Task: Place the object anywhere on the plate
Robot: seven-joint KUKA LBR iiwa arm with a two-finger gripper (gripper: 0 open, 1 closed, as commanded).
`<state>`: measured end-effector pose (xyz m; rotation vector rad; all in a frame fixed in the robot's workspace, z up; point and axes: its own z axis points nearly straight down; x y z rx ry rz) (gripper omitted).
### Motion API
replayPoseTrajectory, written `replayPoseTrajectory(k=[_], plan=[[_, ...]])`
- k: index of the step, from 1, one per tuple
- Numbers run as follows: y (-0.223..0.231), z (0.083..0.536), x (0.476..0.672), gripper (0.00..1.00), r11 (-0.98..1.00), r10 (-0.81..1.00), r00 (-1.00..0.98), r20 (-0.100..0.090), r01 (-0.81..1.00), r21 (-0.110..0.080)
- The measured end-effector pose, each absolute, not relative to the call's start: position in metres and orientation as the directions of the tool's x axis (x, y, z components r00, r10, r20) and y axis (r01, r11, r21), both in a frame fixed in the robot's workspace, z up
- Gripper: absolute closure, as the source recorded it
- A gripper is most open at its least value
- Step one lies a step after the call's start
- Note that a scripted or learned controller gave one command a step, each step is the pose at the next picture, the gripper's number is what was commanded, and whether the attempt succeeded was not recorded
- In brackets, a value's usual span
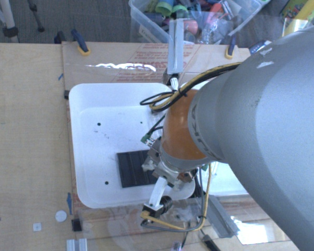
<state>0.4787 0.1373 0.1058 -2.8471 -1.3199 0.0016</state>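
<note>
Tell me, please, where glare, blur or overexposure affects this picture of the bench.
Camera view: a white glare streak lies on the clear sheet behind the white bin; the grey arm, near the lens, looks soft and hides most of the second bin; that bin's visible strip is washed out; the black flat slab in the white bin stays sharp.
</note>
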Motion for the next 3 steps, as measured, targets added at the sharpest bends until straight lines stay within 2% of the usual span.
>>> replayPoseTrajectory(k=[1,2,3], plan=[[0.137,0.114,0.478,1.00,-0.649,0.761,0.649,-0.001,0.761,-0.004],[0.204,0.193,0.501,1.00,-0.821,0.571,0.821,0.000,0.571,0.000],[0.226,0.100,0.484,1.00,-0.880,0.475,0.880,0.014,0.475,-0.004]])
